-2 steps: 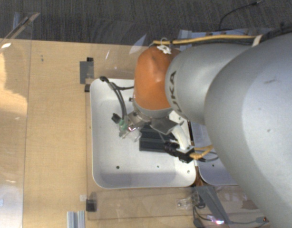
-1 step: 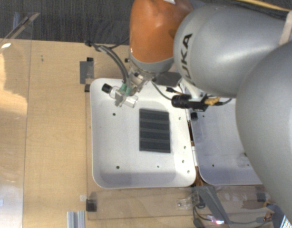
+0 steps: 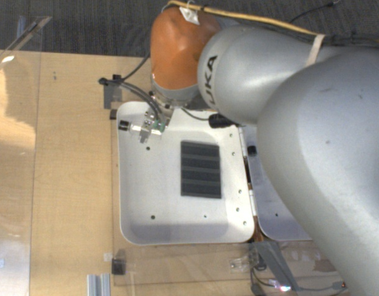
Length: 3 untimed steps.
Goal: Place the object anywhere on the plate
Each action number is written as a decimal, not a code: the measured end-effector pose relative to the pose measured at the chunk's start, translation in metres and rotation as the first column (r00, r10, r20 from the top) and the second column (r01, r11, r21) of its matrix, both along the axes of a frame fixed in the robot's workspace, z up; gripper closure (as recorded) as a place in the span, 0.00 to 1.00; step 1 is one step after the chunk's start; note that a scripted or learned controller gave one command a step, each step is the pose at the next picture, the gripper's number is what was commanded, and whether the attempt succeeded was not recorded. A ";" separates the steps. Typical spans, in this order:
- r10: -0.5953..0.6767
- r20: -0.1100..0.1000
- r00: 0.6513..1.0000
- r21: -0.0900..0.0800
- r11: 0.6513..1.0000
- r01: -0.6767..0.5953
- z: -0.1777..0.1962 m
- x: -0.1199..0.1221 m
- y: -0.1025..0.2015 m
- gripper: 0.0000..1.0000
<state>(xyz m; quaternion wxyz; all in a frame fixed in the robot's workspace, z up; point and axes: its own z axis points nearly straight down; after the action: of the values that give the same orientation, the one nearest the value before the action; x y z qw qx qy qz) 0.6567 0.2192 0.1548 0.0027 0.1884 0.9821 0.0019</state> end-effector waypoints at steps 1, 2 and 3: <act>0.015 0.007 1.000 0.002 1.000 -0.015 0.154 0.001 0.007 1.00; -0.301 -0.003 0.954 0.000 0.954 0.301 0.037 -0.004 0.017 1.00; -0.476 0.002 0.880 0.006 0.880 0.476 0.147 0.005 -0.001 1.00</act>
<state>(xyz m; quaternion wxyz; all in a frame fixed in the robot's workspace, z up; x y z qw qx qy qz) 0.6621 0.2183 0.3015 0.0044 0.4237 0.9058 0.0039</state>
